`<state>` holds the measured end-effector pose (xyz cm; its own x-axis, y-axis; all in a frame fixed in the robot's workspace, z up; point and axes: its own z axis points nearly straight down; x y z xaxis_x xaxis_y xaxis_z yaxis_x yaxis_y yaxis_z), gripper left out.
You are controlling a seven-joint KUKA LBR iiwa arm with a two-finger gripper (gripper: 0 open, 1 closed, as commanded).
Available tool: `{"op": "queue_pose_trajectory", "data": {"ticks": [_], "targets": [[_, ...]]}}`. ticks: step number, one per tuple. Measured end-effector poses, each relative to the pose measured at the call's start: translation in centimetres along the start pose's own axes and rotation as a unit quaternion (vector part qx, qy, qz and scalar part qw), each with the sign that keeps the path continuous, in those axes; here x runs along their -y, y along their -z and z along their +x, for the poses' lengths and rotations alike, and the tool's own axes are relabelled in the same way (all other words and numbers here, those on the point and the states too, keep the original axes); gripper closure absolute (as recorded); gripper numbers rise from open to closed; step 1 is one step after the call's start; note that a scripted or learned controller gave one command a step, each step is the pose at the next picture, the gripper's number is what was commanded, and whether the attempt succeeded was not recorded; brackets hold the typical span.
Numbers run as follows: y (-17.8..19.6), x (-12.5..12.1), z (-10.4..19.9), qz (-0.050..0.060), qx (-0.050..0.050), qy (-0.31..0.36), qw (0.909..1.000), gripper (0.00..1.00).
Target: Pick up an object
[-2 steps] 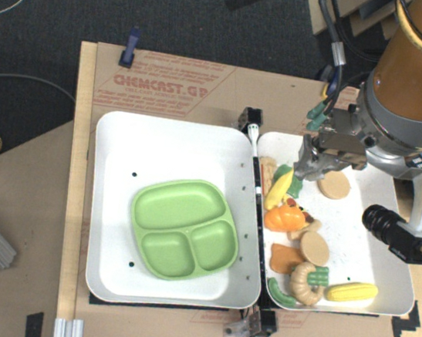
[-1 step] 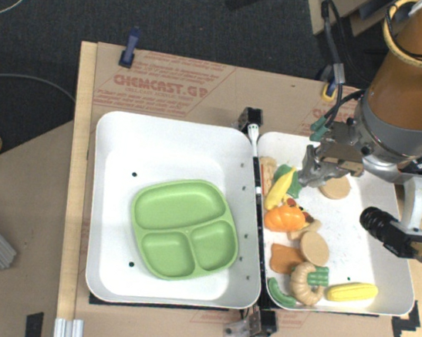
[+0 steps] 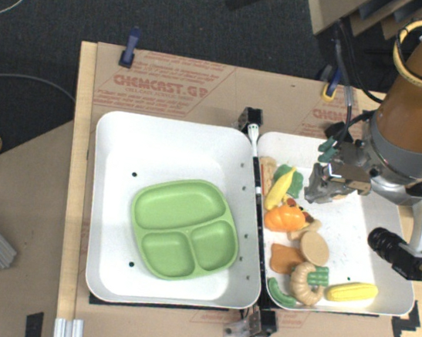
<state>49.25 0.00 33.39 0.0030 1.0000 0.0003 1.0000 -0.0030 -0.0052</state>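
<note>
The gripper [image 3: 323, 189] hangs in the upper part of the right bin [image 3: 389, 228], right of centre in the frame, its dark fingers pointing down toward the bin floor; whether they stand apart or together I cannot tell from this slant, and nothing shows between them. The things to pick from lie in a crowded column along that bin's left wall: a yellow corn cob [image 3: 279, 187] with a green piece against it at the top, an orange pumpkin-like toy [image 3: 285, 217] just below, then a tan round disc [image 3: 314, 248] touching a brown wedge [image 3: 286, 258], a ridged beige ring [image 3: 307, 285] at the bottom, and a yellow banana-like piece [image 3: 350, 292] lying a little apart toward the lower right. All look like play food of moulded plastic, so I judge them light, stiff and fairly smooth, apt to slide or roll out of a pinch but not to break. The corn cob is nearest the gripper and long and narrow; a hold across its middle, fingers on its two long sides, seems safest. The yellow piece at lower right stands free of its neighbours and would allow a cleaner approach. The left bin [image 3: 114, 189] holds a green divided plate [image 3: 184, 228], broad and flat, a poor thing to pinch.
</note>
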Motion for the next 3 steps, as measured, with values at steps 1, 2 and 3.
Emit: {"op": "queue_pose_trajectory", "data": {"ticks": [1, 2, 3], "targets": [[-7.5, 1.1, 4.6, 0.003, 0.0, 0.003, 1.0, 1.0], [2.6, 1.3, 7.3, -0.008, -0.001, 0.004, 1.0, 1.0], [10.8, 1.4, 11.7, -0.008, -0.002, 0.004, 1.0, 1.0]]}}
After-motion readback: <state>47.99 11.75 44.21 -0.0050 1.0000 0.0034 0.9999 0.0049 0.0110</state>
